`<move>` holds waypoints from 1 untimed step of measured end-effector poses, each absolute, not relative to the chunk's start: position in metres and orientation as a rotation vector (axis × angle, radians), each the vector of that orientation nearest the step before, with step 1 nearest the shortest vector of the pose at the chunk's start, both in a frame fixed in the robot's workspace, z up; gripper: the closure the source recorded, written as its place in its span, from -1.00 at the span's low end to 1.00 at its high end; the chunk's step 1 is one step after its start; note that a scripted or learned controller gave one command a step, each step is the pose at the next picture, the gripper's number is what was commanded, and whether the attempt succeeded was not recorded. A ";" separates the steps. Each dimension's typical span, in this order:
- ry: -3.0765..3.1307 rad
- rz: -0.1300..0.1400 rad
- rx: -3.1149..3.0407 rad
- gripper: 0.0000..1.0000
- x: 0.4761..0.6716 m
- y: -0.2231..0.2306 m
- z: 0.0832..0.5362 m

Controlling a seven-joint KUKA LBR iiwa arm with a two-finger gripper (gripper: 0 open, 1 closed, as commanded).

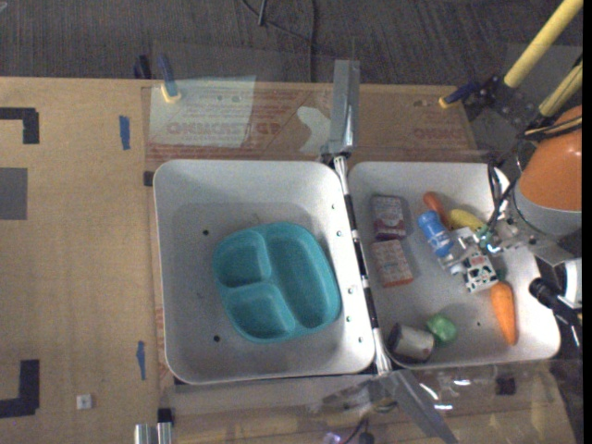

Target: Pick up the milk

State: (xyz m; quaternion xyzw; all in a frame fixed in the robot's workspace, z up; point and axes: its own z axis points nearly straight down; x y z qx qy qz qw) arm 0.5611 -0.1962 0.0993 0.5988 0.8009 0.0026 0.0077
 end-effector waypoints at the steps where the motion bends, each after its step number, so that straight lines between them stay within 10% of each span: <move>1: 2.328 0.001 2.106 1.00 0.576 -0.149 0.196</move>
